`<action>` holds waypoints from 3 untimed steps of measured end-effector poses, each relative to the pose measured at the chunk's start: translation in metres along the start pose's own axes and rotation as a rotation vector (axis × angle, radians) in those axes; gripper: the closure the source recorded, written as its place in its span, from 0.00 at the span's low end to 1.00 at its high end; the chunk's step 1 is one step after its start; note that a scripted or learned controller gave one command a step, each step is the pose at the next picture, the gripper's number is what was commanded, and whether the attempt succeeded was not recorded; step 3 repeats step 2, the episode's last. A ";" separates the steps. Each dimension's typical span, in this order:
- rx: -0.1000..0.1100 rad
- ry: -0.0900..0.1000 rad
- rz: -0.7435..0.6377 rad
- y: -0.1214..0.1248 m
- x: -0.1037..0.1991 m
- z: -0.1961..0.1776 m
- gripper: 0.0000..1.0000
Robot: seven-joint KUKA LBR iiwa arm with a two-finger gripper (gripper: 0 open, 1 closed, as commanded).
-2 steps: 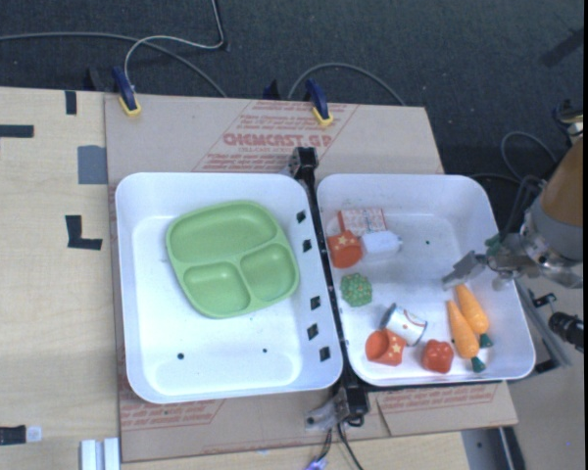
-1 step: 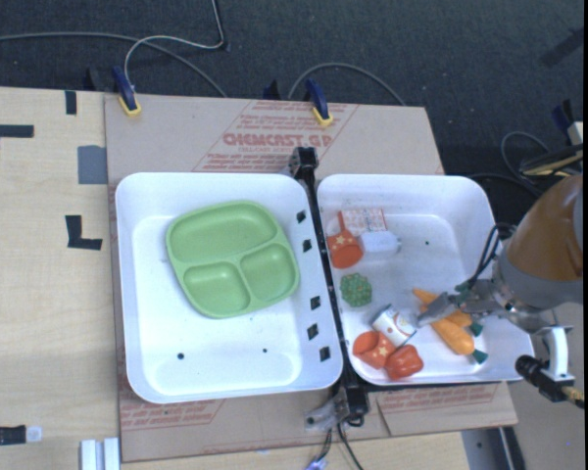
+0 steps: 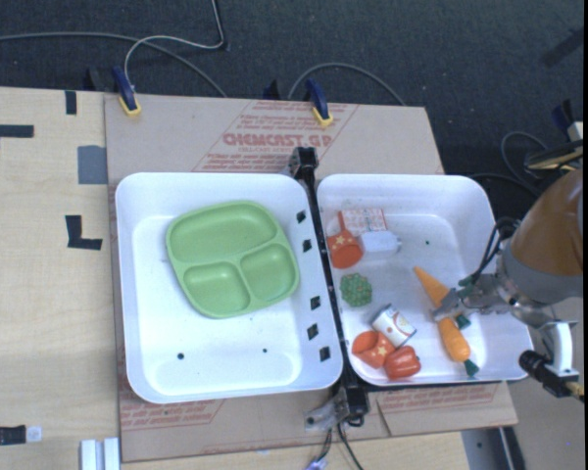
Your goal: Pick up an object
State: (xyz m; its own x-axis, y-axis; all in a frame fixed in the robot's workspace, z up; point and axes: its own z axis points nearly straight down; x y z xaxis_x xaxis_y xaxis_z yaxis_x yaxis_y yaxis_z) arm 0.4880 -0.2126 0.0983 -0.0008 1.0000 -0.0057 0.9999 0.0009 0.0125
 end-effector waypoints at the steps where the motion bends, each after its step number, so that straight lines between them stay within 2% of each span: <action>1: 0.013 0.007 -0.002 0.054 0.094 -0.016 1.00; 2: 0.013 0.006 -0.002 0.084 0.158 -0.086 1.00; 3: 0.013 0.006 -0.002 0.084 0.158 -0.086 1.00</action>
